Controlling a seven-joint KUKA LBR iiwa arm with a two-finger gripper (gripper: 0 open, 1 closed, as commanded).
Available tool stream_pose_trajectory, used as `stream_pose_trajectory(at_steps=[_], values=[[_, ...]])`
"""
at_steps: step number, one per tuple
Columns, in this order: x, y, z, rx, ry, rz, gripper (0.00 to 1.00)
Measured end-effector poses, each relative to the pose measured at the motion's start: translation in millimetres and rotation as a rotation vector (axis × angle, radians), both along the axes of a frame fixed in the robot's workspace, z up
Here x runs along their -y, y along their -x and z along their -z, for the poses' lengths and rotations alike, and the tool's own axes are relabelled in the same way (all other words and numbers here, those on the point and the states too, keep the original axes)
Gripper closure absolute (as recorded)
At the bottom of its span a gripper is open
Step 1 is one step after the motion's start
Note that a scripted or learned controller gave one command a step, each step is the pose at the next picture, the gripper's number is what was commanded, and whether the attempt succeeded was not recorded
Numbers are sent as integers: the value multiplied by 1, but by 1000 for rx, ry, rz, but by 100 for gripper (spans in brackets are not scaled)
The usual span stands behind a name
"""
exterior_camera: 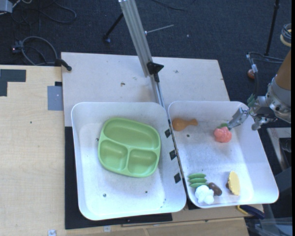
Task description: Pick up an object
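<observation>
Two shallow white bins sit side by side on the worktop. The left bin point(83, 191) carries a glossy green divided plate point(129, 147). The right bin point(265, 173) scatters a drumstick point(183, 124), pea pods point(197, 179), and a pink strawberry point(222, 134), just beside the end effector point(246, 118), whose fingers stand apart, unladen.

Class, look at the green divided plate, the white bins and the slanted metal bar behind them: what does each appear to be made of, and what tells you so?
Green divided plate: likely moulded plastic, matte, with a uniform colour and rounded compartments.
White bins: probably thin plastic, smooth and slightly speckled, with rounded corners.
Slanted bar: seemingly extruded aluminium, with a silvery sheen and lengthwise grooves.
</observation>
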State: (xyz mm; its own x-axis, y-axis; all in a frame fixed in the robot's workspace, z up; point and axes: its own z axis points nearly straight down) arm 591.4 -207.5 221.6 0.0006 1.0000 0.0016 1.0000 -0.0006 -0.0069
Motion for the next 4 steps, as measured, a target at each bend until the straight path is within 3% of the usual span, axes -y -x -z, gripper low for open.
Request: stream_pose_trajectory(at_steps=[2,3,4], values=[[-9,9,127,-2,-1,-1,0],[-7,8,113,4,0,5,100],[-8,8,71,9,2,3,100]])
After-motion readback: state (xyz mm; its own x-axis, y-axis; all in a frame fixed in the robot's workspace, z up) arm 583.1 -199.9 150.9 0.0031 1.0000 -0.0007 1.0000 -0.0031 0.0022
